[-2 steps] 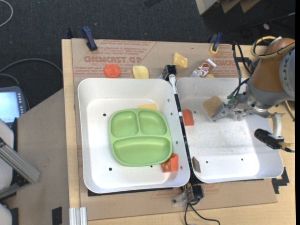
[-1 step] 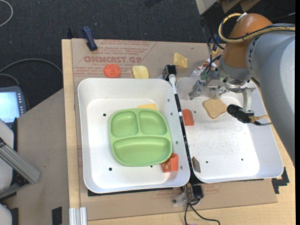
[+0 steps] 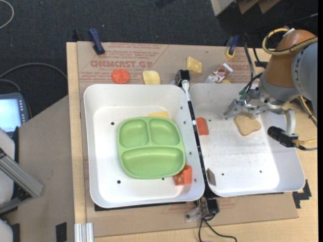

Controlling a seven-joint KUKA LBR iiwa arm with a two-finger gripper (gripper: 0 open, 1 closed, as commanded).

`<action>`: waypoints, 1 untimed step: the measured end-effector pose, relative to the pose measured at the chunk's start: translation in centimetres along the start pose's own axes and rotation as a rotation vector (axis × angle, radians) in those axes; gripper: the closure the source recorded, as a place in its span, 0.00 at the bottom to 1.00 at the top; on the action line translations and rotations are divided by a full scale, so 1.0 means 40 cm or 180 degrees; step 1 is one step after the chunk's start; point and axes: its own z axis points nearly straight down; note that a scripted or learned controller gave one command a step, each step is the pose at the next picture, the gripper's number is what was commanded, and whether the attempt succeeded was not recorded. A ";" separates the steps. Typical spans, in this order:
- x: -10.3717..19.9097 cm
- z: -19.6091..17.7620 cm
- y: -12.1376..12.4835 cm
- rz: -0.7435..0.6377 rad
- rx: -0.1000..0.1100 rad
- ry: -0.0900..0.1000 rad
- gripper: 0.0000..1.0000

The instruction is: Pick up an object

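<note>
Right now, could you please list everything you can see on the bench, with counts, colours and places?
Shallow white bins: two, side by side.
Green divided plastic plate: one, left bin centre.
Orange blocks: two; one by the plate's lower right corner, one at the divider.
Tan bread-shaped piece: one, right bin, under the end effector.
Yellow pieces: two, cardboard behind the bins.
Red-orange round piece: one, cardboard, rear left.
Red-and-white wrapper: one, rear.
Blue clamps: two, rear edge.
End effector: one, grey, over the right bin.
</note>
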 end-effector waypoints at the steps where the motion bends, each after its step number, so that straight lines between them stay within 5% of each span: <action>1: -0.077 -0.002 -0.102 -0.0008 -0.0009 0.0001 0.00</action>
